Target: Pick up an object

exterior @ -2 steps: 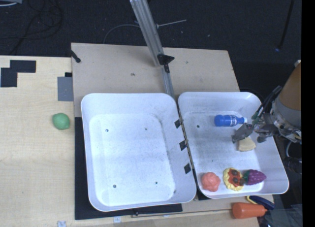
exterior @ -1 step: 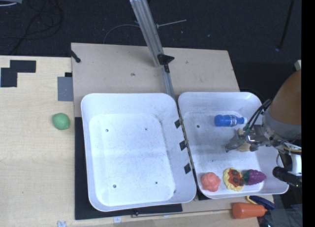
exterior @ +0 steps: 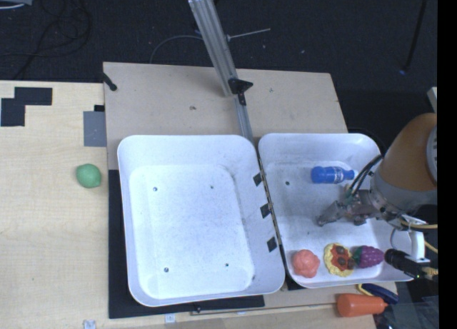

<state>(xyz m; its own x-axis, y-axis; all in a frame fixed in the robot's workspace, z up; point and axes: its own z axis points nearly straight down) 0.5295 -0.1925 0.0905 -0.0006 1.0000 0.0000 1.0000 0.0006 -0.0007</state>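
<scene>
From above, the gripper (exterior: pixel 341 212) hangs low in the right bin (exterior: pixel 300 150), its finger state impossible to tell, just below a blue bottle (exterior: pixel 330 174) and above a pink ball (exterior: pixel 305 262), a yellow toy (exterior: pixel 338 258) and purple grapes (exterior: pixel 369 255) along the front wall.

Left bin (exterior: pixel 136 150), white and shallow, sits beside the right bin (exterior: pixel 300 142), the two joined by black clips (exterior: pixel 265 210). Both rest on a tan board (exterior: pixel 178 99) over a pale wooden surface (exterior: pixel 43 228). A green ball (exterior: pixel 89 175) lies left of the bins. An aluminium rail (exterior: pixel 214 38) slants behind them.
</scene>
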